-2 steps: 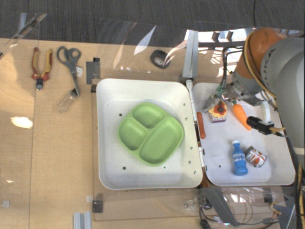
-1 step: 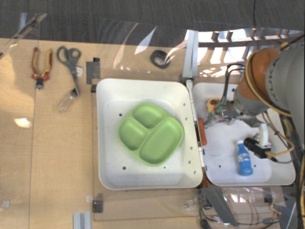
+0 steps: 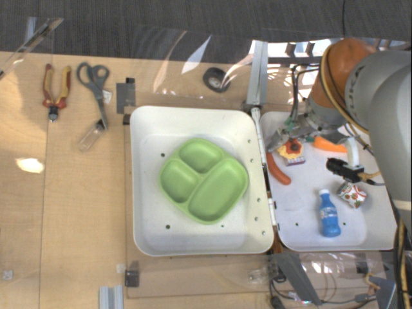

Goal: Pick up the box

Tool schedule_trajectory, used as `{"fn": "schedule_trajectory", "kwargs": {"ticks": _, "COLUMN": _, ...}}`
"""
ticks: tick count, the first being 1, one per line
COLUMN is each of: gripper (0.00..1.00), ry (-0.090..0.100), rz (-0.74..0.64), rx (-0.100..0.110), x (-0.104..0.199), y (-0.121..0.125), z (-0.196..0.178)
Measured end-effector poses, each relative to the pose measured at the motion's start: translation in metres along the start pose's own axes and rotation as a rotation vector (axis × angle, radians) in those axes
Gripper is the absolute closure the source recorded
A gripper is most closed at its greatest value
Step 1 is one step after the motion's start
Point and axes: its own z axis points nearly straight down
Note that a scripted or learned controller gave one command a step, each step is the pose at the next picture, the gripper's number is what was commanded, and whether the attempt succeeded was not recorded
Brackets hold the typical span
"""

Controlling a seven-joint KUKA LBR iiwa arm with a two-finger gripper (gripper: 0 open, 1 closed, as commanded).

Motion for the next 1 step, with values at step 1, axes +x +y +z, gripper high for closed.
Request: {"fn": "schedule_trajectory", "kwargs": {"ticks": 1, "gripper": 0.0, "ry": -0.003, "rz": -0.008, "rx": -0.005, "x": 0.0199, "y": -0.1152, "z": -0.0041}}
